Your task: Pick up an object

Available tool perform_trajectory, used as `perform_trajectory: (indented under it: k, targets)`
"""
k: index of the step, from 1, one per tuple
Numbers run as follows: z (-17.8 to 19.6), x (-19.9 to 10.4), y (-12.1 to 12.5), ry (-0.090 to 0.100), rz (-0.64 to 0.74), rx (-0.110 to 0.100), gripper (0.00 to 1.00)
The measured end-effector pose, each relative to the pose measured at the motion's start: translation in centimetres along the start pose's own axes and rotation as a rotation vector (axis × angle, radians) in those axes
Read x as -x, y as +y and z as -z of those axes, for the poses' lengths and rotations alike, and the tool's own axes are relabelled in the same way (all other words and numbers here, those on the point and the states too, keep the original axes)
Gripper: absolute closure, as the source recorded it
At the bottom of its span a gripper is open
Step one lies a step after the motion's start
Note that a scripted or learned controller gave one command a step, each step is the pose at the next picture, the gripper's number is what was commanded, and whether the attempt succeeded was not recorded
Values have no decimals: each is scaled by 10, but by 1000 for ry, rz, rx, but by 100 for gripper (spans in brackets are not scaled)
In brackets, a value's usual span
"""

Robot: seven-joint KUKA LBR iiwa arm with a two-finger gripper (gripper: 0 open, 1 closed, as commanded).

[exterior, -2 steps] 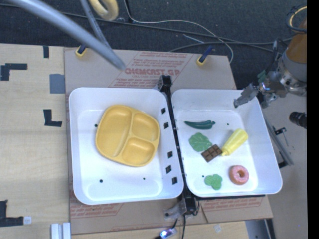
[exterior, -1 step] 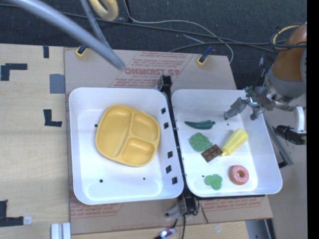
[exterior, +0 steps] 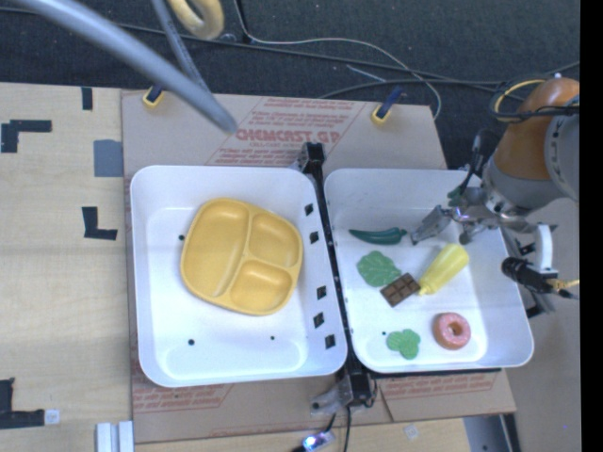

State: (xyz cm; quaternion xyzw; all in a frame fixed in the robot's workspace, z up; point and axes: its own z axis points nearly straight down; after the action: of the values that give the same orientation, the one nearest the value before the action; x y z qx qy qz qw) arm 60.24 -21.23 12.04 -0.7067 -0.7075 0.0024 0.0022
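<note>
Jaws (exterior: pixel 435 230) spread open, holding nothing, above right bin (exterior: pixel 499 351), just beside upper end of yellow corn cob (exterior: pixel 443 268). Chocolate piece (exterior: pixel 399 290), green leaf (exterior: pixel 378 268), pink doughnut (exterior: pixel 452 330) nearby. Yellow divided plate (exterior: pixel 242 255) in left bin (exterior: pixel 151 252).

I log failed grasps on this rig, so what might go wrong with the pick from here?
1. The gripper hangs above the yellow corn cob, whose rounded, tilted body could roll or slip from the fingers.
2. The chocolate piece touches the cob and the green leaf, so a descent may nudge or catch those neighbours.
3. The green pepper lies near the gripper and might get bumped.
</note>
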Motion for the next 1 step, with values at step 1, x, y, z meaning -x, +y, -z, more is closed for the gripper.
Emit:
perform_trajectory:
  k: [1]
  targets:
    - [-37,-1,1,-3,1,6,0]
